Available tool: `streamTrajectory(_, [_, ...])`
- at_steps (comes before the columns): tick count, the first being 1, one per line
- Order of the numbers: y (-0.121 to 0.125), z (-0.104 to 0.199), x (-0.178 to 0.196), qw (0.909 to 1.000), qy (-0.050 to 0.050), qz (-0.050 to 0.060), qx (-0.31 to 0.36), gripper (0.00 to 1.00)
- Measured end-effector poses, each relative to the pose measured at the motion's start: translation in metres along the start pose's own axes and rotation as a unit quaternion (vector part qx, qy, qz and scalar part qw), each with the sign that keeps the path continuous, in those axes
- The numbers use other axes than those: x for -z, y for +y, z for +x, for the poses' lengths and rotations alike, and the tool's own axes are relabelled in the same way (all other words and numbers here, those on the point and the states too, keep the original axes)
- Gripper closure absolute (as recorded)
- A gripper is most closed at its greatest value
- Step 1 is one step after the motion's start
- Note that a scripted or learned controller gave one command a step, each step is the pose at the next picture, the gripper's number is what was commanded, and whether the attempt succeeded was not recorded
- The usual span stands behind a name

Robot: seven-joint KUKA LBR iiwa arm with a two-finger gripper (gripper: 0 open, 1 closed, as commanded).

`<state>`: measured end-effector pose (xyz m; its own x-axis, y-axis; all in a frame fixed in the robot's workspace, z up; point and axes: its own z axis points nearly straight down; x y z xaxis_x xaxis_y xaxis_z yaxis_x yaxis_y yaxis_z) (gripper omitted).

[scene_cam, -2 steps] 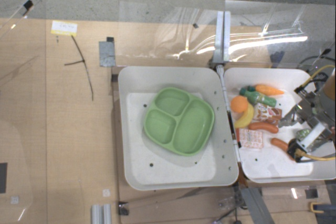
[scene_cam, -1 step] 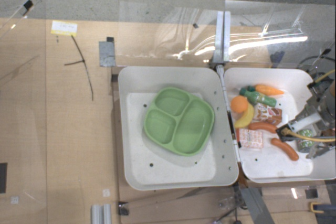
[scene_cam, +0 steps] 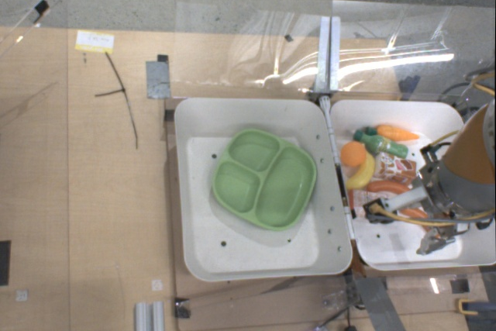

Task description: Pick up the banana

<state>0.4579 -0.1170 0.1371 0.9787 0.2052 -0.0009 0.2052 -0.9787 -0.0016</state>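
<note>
Gripper (scene_cam: 435, 243): hovering over the near edge of the right bin (scene_cam: 391, 248); whether it is released or clenched is not showing.
Banana (scene_cam: 361, 173): lying against the bin's left wall, touching the orange (scene_cam: 353, 153) on its far side and bordering a red-and-white packet (scene_cam: 395, 167).
Offset: the banana is sitting apart from the gripper, toward the far-left corner.
Step in hand: approaching, by my judgement; it should be descending across the banana's narrow width, keeping clear of wall and orange.
</note>
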Motion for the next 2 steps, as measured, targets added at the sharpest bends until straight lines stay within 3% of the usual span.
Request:
streamTrajectory(1, [0.034,0.026,-0.048,1.0,0.0,0.0,0.002,0.0])
streamTrajectory(2, [-0.009,0.003,0.006,1.0,0.001,0.0,0.0,0.0])
